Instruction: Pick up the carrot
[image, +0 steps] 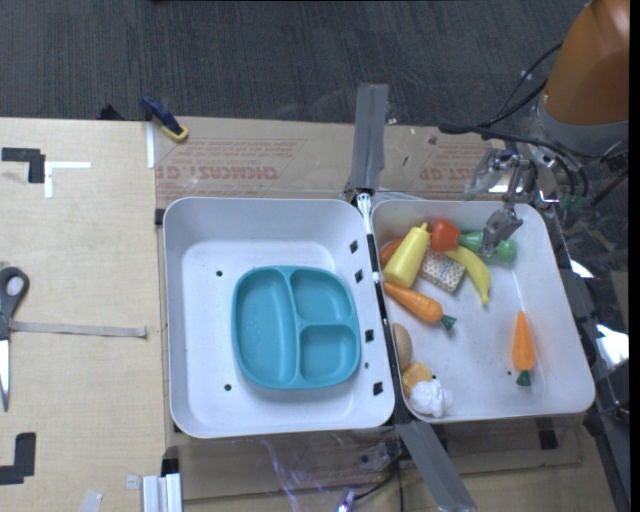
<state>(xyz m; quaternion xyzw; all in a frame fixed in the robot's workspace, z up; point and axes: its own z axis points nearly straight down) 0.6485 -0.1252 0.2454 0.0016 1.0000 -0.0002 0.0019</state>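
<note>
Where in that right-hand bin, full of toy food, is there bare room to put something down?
Bare floor lies in the right bin between the two carrots, running to the front wall. The far left corner is crowded: yellow bottle, tomato, banana, with the gripper just above. The left bin has room around its blue tray.

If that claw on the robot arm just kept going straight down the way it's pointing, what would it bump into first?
Most likely the green toy vegetable just under the gripper, beside the banana in the right bin. Height is hard to judge from this slanted view.
</note>
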